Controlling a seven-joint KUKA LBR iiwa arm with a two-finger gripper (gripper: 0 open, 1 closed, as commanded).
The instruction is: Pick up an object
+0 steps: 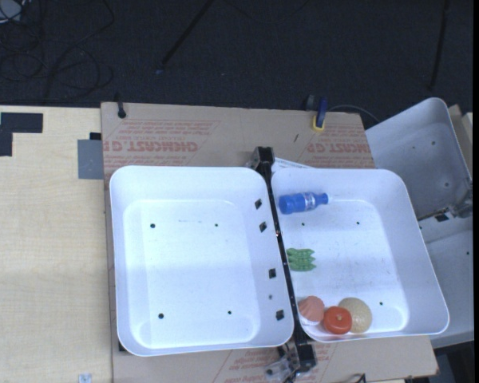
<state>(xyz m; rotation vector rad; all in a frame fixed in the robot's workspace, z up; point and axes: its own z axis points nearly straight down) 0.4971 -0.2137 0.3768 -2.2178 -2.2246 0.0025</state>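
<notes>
Since the arm reaches in from the right, we judge the bottle (302, 203), lying lengthwise left-right in the right bin (415, 238), nearest; we cannot tell the gripper's state.

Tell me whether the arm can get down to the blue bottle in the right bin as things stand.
Probably yes. The blue bottle lies on its side near the far wall of the right bin, with nothing on it or touching it; the green item sits well apart. The nearby wall may crowd a grasp.
</notes>
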